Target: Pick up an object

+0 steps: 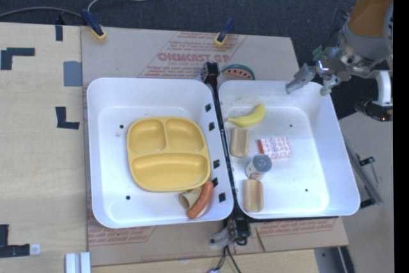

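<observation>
Nothing picked yet: gripper (311,80) spread wide and bare above right bin (332,137) corner, banana (248,116) untouched.

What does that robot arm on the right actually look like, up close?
The arm is a rounded, thick grey tube with a broad orange band above its wrist. Below the band sits a metal-grey wrist block, and from it the gripper ends in two slim grey fingers. A white fitting shows beside the wrist, and thin dark cables run along it.
</observation>
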### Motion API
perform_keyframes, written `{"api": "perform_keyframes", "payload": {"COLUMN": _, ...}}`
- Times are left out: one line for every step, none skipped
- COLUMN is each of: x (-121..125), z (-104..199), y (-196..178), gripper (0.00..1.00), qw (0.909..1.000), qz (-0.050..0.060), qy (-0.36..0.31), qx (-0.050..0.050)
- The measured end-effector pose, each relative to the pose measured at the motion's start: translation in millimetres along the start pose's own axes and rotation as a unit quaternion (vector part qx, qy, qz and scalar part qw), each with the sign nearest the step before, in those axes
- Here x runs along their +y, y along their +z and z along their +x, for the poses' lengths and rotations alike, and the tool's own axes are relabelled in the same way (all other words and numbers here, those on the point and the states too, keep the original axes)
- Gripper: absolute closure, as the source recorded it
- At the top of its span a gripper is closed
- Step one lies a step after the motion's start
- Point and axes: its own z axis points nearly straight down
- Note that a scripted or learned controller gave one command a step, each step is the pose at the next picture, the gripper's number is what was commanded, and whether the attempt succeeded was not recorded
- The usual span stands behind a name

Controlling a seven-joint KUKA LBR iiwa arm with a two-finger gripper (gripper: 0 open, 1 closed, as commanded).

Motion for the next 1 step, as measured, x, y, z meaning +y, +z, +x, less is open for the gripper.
{"api": "perform_keyframes", "payload": {"x": 15.9, "z": 41.0, "y": 145.9, "gripper": 0.00, "qw": 1.0000, "qz": -0.002, "qy": -0.001, "qx": 0.000}}
